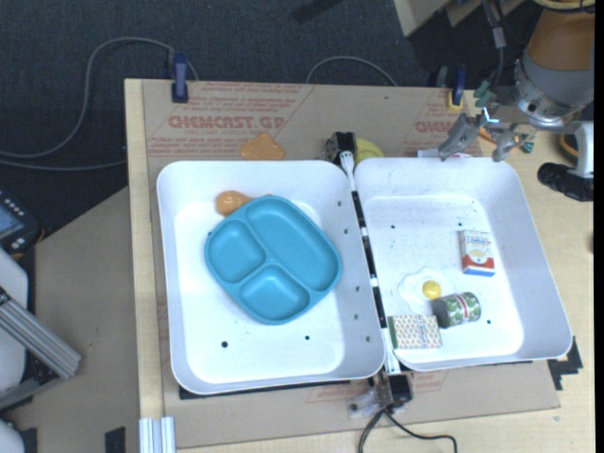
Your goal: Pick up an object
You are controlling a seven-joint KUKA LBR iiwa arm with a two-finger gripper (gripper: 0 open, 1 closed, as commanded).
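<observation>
Hand (481,140) open over the right bin's (538,243) far rim, holding nothing. Best lowered straight onto the can (457,309), fingers straddling it.

The gripper (483,138) hangs over the right bin's (528,206) far rim, apparently carrying nothing, well apart from the small carton (478,252), can (458,309) and fried egg (422,290).

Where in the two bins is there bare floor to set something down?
Right bin: the back half is bare, behind the small carton. Its front is crowded with the fried egg, can and patterned packet. Left bin: the blue tray fills the middle; bare floor lies along the front.
</observation>
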